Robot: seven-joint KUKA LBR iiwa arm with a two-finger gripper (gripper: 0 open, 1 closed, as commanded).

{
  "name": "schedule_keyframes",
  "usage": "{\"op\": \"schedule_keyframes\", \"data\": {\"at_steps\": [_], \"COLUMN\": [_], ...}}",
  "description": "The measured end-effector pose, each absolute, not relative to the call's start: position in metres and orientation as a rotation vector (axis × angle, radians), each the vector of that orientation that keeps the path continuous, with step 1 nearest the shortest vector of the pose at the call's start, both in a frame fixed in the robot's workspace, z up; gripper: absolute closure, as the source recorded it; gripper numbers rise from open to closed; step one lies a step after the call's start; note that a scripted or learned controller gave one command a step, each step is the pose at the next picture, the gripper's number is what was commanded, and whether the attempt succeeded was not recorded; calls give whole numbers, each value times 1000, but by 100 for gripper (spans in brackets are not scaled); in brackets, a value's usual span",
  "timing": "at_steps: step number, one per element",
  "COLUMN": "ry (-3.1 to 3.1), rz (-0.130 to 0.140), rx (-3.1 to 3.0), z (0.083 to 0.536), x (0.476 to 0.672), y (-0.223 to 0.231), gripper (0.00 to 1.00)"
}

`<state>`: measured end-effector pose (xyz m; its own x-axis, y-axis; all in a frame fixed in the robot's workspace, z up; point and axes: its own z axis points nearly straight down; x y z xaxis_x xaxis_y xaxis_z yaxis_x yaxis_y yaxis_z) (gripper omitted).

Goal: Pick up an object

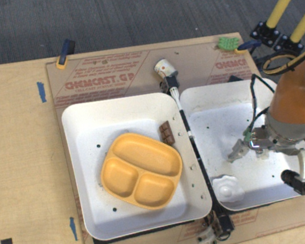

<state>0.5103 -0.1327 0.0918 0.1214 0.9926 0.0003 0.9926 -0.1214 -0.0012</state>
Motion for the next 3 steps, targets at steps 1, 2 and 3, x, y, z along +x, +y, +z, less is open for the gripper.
{"op": "schedule_keyframes", "data": {"at_steps": [1, 2, 3], "ry": [-1884, -2185, -2062], "rz": [-3, -1, 0], "rx": [-2516, -2261, -2367], "z": [86, 85, 85], "x": [567, 603, 513], "y": [-116, -176, -123], "gripper": [0, 0, 0]}}
